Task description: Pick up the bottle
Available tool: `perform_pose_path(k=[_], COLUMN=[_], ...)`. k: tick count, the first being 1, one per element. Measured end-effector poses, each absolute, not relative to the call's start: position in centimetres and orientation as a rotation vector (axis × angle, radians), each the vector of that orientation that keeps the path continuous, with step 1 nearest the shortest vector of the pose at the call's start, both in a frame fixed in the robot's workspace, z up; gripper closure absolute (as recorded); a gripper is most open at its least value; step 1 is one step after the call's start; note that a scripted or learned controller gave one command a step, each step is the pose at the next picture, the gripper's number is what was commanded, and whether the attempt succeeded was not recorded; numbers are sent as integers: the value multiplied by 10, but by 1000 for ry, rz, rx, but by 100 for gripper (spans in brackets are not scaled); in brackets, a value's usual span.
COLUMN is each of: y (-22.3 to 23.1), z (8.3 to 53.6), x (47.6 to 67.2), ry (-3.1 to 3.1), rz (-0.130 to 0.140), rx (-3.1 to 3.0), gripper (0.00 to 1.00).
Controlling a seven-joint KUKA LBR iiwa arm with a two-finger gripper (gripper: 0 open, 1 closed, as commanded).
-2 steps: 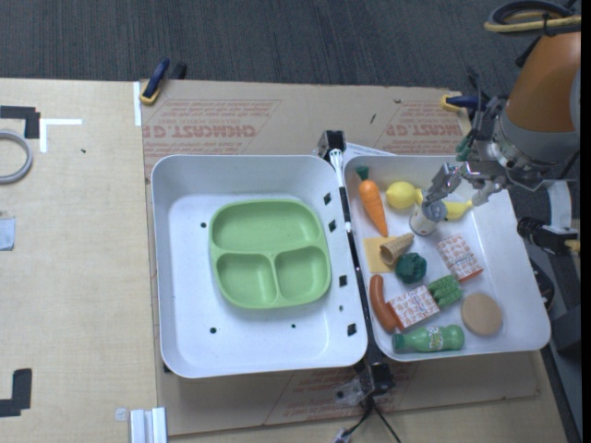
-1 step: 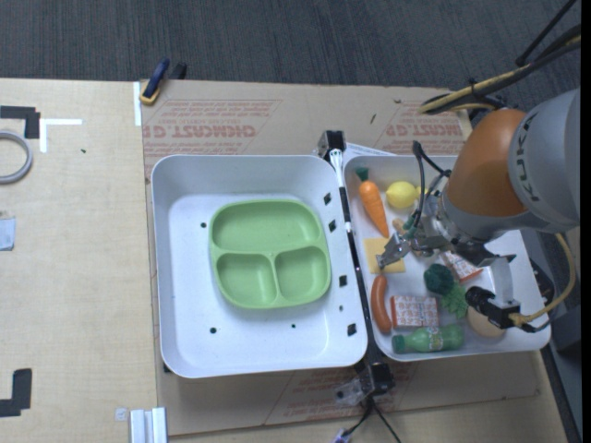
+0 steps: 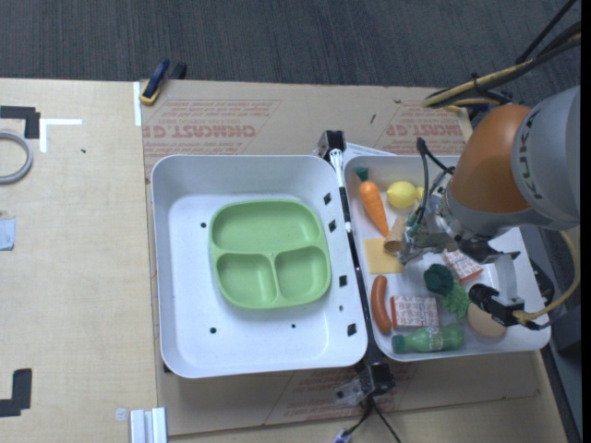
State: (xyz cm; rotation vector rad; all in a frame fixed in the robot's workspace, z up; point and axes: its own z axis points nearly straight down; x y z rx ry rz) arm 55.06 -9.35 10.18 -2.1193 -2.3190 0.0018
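The green bottle lies on its side along the front edge of the right bin, cap end pointing left. My gripper is lowered into the middle of that bin, over the yellow cheese slice and well behind the bottle. The arm's orange band and grey wrist hide much of the bin's right side. Nothing shows in the gripper's grasp.
Around the gripper lie a carrot, a lemon, a broccoli piece, a sausage, a red-and-white box and a beige round item. The left bin holds a green divided tray.
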Motion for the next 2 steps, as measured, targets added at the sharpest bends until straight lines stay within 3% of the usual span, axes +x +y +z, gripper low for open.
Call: perform_pose_path(k=[1,2], y=[3,19], z=[192,247], x=[546,478], ry=[-2229,-2350], rz=[3,3], rx=[-2214,-2083], gripper=[100,100])
